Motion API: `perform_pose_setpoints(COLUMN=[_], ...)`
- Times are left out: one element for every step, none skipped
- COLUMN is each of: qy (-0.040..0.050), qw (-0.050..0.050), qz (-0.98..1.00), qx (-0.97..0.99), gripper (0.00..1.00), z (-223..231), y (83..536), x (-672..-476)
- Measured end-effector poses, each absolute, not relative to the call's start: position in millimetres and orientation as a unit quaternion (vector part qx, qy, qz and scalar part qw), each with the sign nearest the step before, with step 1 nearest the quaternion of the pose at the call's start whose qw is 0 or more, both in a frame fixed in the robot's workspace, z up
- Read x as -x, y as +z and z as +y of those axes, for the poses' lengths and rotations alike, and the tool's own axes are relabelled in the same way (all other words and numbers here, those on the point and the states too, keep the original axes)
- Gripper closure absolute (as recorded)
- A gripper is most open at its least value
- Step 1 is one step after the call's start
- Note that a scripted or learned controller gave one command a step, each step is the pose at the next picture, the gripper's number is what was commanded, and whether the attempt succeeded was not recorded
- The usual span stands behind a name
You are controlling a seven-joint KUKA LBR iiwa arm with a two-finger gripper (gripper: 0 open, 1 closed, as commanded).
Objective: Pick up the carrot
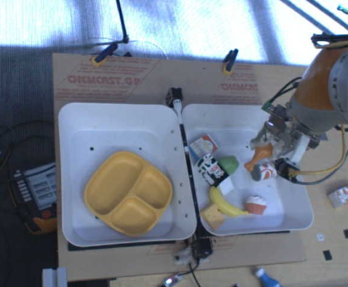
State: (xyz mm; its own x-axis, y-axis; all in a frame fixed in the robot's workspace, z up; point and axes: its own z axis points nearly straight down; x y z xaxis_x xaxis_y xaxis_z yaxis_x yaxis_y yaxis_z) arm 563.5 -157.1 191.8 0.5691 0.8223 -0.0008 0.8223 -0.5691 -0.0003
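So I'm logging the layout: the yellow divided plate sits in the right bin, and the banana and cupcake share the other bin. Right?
Not quite. The camera view shows the yellow divided plate in the left bin; the banana and cupcake share the right bin.

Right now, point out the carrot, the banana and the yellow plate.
carrot [260,155], camera view, orange body.
banana [225,202], camera view, middle of the curve.
yellow plate [97,181], camera view, left rim.

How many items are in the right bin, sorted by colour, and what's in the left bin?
Right bin:
Orange: 1, carrot
Yellow: 2, banana, cheese wedge
Green: 1, green piece
Multicoloured: 4
Left bin:
Yellow: 1, divided plate
Total: 9
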Motion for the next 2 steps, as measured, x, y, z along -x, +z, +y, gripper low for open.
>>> perform_pose_setpoints(qy=[0.0000, -0.0029], qw=[0.000, -0.001], qz=[0.476, 0.395], qx=[-0.880, -0.919], gripper=[1.00, 1.00], z=[-123.8, -107.8], y=[242.8, 99.2], x=[-628.8, -646.6])
